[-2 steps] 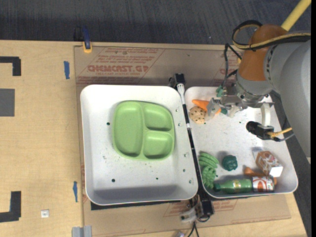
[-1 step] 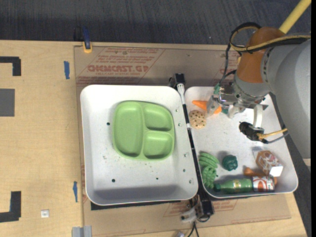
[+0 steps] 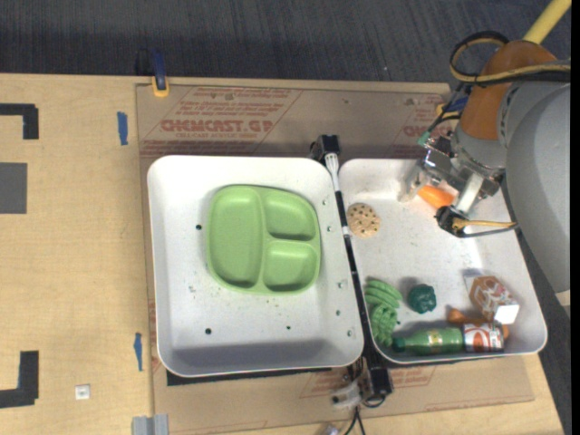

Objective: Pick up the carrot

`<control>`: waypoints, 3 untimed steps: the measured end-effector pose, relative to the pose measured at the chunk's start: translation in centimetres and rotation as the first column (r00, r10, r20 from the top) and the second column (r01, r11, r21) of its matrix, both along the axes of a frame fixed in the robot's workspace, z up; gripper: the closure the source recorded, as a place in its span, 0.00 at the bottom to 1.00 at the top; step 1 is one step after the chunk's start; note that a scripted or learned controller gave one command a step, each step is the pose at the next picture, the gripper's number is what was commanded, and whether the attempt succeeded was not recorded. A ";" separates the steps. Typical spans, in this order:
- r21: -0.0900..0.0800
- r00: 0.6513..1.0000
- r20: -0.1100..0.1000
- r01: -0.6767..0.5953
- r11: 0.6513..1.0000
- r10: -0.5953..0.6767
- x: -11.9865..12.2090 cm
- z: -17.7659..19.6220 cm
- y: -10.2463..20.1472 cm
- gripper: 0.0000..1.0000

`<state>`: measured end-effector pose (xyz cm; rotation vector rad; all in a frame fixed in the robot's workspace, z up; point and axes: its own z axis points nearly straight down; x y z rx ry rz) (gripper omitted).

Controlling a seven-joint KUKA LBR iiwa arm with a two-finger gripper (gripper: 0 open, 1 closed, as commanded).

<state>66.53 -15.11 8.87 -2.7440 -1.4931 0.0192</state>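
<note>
Camera view, from above the bench: the grey arm (image 3: 535,152) with its orange band reaches in from the right, and its gripper (image 3: 441,191) sits low in the far part of the right bin (image 3: 530,333). The orange carrot (image 3: 436,195) shows between the gripper's fingers, clamped there, near the bin's back wall. A round speckled cookie (image 3: 362,218) lies to the carrot's left, apart from it. Along the near side of the same bin lie a green leafy toy (image 3: 381,307), a dark green round piece (image 3: 420,298), a green bottle (image 3: 428,339) on its side and a red-and-white can (image 3: 483,336). The left bin (image 3: 172,270) bears a green divided plate (image 3: 264,238).
</note>
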 end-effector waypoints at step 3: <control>-0.010 0.987 0.030 -0.160 0.987 0.160 -2.9 1.1 -0.9 0.00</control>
